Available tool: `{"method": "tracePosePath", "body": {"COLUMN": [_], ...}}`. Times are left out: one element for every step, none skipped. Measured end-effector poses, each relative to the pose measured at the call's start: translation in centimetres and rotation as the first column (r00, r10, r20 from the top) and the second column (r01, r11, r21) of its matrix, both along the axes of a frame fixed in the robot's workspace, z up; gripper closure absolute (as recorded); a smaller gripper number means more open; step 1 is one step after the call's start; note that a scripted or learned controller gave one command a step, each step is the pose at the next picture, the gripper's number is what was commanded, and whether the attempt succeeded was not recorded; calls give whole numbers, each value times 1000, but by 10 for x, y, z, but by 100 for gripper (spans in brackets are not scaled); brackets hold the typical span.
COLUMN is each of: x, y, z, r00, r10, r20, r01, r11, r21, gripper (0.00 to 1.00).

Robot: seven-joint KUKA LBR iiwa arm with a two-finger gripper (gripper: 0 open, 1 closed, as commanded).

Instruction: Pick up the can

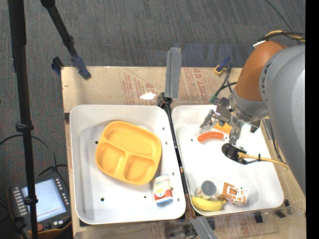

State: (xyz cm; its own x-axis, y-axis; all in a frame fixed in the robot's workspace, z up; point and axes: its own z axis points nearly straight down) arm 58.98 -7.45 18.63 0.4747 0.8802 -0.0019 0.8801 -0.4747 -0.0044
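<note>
The hand [222,125] hangs over the far part of the right bin [259,180]. The bulk of the arm [259,78] and the wrist crowd over it, and I cannot tell whether it is wide or narrow. Nothing can be seen gripped in it. A small orange piece [224,129] lies right under the hand, too covered to name. The can [208,188] is well apart from the hand, toward the near rim of the same bin. It shows a pale round end to the camera, and whether it stands upright or is tipped is hard to make out. A red-orange sausage [211,136] lies far up the view from the can, just beside the hand. Between the sausage and the can the bin floor is bare white. A banana [208,204] presses against the can on its near side, between it and the bin wall. An orange-and-white carton [235,194] sits just beside the can, away from the wall the two bins share. That shared wall runs close by the can on its other side. Across that wall from the can, in the left bin [87,183], a small box [163,189] stands near the can's level. A yellow divided plate [128,152] lies farther off. The brown desk [114,86] shows beyond both bins, and the arm is cut off at the view's edge.
</note>
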Motion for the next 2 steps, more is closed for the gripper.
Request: {"method": "tracePosePath", "body": {"x": [-70, -24], "y": [-37, -79], "z": [-100, -100], "r00": [915, 934], "r10": [404, 357], "r20": [1, 2], "r01": [-404, -357], "r11": [915, 934], "r21": [4, 2], "gripper": [0, 0]}}
